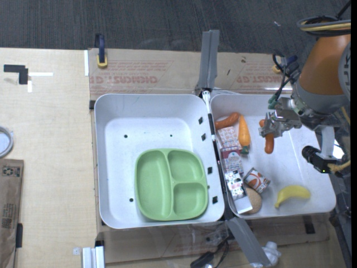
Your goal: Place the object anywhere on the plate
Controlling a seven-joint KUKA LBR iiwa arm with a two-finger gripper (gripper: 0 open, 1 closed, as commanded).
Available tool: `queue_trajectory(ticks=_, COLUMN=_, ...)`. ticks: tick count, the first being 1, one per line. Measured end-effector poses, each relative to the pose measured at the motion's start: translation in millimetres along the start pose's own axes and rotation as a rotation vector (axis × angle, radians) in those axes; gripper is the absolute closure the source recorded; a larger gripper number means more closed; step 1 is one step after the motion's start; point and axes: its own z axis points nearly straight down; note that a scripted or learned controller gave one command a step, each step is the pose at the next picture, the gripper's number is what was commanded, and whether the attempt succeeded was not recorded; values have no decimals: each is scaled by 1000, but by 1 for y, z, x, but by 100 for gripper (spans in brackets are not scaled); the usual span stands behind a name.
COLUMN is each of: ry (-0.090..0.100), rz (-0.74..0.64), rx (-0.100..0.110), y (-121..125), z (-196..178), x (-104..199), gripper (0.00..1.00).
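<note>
Small orange-red sausage-shaped toy (269, 143) being carried over right white bin (318, 205), clamped in grey two-finger gripper (271, 128).
Green three-compartment plastic plate (170, 184) is being left waiting in left white bin (111, 149), well apart.

Plate (170, 183) in left bin (111, 149)

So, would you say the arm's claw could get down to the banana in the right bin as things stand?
Probably yes. The banana lies by itself on bare bin floor near the front right corner, apart from the can, and the claw hangs over the same bin.
</note>
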Motion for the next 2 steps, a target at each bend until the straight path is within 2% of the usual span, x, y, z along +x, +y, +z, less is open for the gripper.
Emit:
queue_trajectory(ticks=1, ry=1, rz=-128, rx=0, y=-11, z=-5, x=130, gripper=100)
queue_trajectory(ticks=2, ry=0, rz=-205, rx=1, y=-73, z=-32, x=198, gripper=100)
